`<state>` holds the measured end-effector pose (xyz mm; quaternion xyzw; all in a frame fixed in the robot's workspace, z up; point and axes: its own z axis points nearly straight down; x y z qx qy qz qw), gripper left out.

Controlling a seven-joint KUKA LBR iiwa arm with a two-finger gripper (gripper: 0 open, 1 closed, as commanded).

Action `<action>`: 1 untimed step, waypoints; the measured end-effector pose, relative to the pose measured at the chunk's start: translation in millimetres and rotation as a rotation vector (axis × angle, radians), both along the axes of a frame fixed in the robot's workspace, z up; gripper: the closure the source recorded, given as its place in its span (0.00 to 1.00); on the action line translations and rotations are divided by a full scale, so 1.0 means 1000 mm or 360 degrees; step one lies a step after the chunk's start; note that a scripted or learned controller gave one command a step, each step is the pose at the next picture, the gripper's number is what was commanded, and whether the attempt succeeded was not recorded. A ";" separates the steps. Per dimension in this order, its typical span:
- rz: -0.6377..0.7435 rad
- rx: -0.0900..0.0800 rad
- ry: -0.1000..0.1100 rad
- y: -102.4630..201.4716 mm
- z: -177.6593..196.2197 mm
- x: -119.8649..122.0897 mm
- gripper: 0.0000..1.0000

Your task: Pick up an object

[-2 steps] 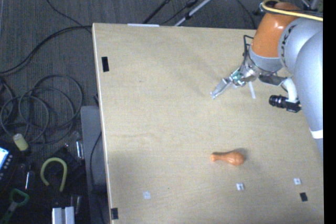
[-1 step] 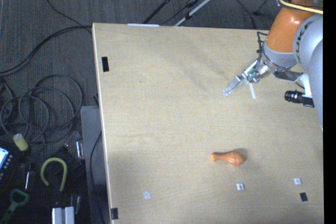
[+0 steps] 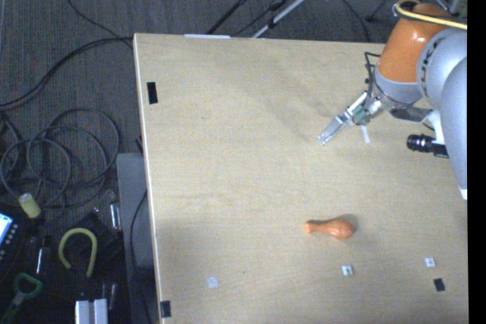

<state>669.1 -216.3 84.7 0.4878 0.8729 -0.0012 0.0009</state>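
Our arm over a bare bench, one object lying apart.

We see the gripper [image 3: 334, 132] far right above the bench [image 3: 228, 163]; an orange pear-shaped object [image 3: 332, 228] lies nearer, well apart.

A small orange object [image 3: 332, 228] lies flat on the tan surface [image 3: 228, 163], in the lower right part of the view. It is pear-like in shape, with a rounded bulb at its right end narrowing to a slim neck that points left. Nothing touches it.
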 end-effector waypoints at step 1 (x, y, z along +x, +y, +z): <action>0.0588 0.0004 -0.0001 0.031 0.000 0.000 0.00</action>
